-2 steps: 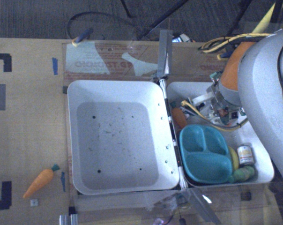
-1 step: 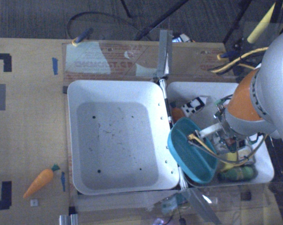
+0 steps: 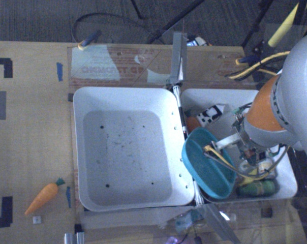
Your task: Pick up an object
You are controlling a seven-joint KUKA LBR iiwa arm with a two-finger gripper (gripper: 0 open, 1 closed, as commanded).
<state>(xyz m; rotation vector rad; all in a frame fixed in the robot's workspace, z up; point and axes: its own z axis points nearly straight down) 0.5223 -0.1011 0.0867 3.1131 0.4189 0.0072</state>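
Objects for the picking lay crowded in the right bin (image 3: 290, 187), at the right of the frame. Biggest among them was a blue bowl (image 3: 208, 164), tipped on its edge against the bin's left wall, its hollow facing up and to the right. Behind it, toward the upper part of that bin, sat a small black-and-white box (image 3: 210, 114) and beside it something orange (image 3: 192, 122), half hidden by the bowl's rim. Along the bin's lower edge lay a dark green piece (image 3: 256, 188) with a bit of yellow just above it.

The arm (image 3: 275, 111) came in from the right, its orange band over the right bin, and the gripper (image 3: 247, 154) hung low among wires and hoses, just right of the blue bowl and just above the green piece. Cables covered its tip, so I could not tell whether it was apart or together, nor whether it touched anything.

The left bin (image 3: 123, 146) filled the middle of the frame, only specks on its floor. On the wooden surface (image 3: 31, 136) at lower left, well apart from both bins, lay a toy carrot (image 3: 41, 197).
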